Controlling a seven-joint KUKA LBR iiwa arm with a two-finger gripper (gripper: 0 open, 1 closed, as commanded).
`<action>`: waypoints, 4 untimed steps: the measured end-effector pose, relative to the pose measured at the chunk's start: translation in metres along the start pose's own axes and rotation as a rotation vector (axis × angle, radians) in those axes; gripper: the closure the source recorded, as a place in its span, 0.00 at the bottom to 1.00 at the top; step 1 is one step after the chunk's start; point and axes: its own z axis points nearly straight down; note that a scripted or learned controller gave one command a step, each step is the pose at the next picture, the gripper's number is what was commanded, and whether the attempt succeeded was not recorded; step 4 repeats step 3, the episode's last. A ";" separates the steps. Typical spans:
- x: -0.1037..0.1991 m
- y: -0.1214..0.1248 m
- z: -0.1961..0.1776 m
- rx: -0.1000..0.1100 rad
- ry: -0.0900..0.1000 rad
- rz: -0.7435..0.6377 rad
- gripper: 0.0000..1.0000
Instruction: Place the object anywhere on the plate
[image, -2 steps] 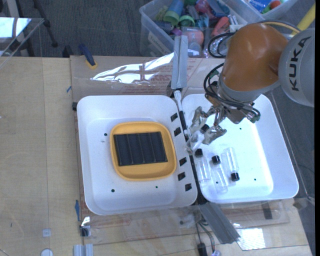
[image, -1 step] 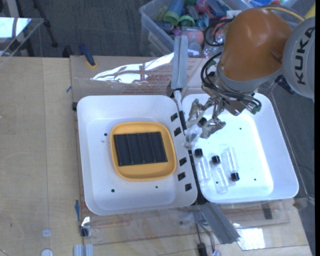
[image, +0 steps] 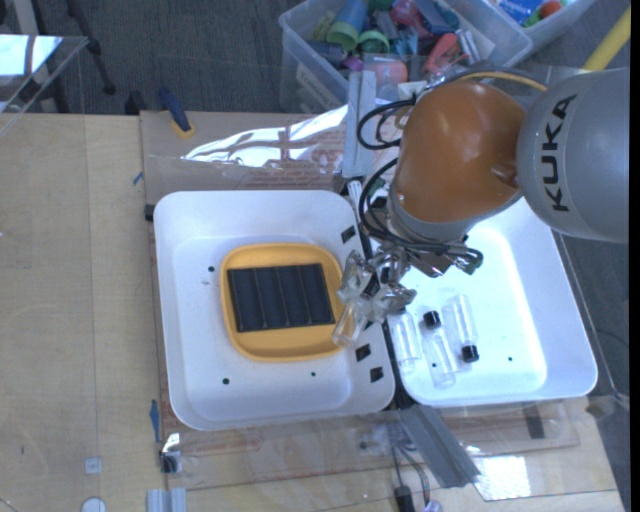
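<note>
Your gripper (image: 362, 295) looks clamped on a clear tube (image: 350, 318) at the plate (image: 280, 343) edge. Nudge it further over the plate before letting go.

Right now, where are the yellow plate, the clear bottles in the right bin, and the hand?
yellow plate (image: 283, 345): camera view, on its front yellow rim.
clear bottles (image: 458, 318): camera view, on the body of the rightmost bottle.
hand (image: 368, 290): camera view, between its fingertips, at the plate's right edge.
</note>
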 end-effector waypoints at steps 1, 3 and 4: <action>-0.020 0.009 0.000 0.003 -0.004 -0.065 1.00; -0.031 0.018 0.029 0.000 -0.001 -0.306 0.00; -0.031 0.018 0.029 0.000 -0.001 -0.306 0.00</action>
